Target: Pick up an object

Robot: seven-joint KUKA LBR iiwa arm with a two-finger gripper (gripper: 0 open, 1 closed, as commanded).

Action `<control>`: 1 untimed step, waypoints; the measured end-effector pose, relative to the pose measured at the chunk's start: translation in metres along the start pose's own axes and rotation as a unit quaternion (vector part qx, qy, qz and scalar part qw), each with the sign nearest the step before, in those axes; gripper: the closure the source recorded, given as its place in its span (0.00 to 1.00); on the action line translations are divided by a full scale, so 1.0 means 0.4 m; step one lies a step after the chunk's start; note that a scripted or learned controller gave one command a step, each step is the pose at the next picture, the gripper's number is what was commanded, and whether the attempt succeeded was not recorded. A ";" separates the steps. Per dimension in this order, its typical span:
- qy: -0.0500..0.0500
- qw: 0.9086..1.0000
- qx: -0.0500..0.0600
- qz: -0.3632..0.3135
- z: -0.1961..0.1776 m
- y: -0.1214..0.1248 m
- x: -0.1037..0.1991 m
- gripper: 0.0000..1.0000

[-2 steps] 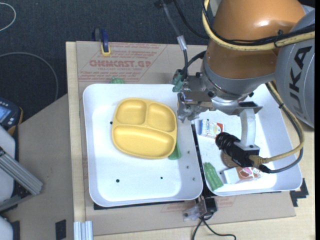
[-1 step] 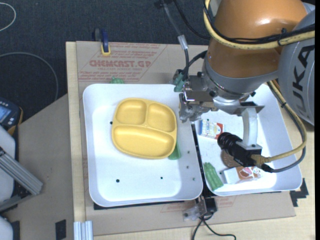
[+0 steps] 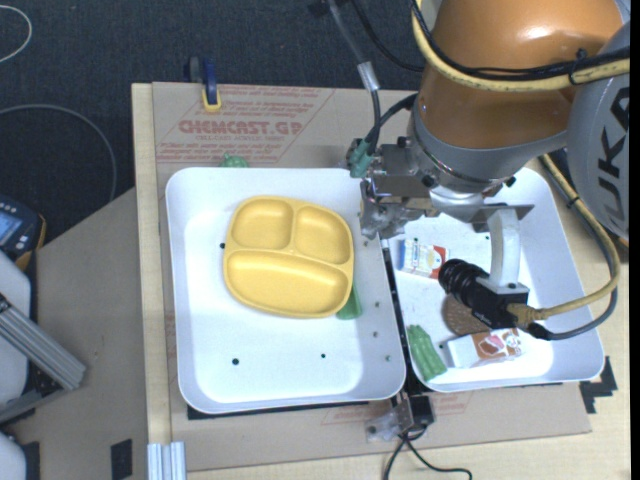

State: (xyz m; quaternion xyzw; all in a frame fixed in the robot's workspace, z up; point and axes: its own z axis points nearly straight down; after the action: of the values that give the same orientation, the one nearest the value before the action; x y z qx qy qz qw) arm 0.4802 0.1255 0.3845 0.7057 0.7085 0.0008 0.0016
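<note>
Yellow divided plate (image 3: 289, 256) flat, left bin; small cartons (image 3: 420, 258) right bin.

Open floor in left bin (image 3: 200, 298) around yellow plate (image 3: 288, 256); arm (image 3: 500, 98) over right bin (image 3: 570, 268).

Bright, even overhead light — glare on the orange band (image 3: 520, 18) at one o'clock; edges slightly soft.
</note>
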 end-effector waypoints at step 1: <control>0.000 1.000 -0.001 -0.001 -0.025 0.001 0.001 1.00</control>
State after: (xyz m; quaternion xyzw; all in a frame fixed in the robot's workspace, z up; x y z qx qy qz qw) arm 0.4806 0.1260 0.3945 0.7053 0.7089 0.0011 0.0022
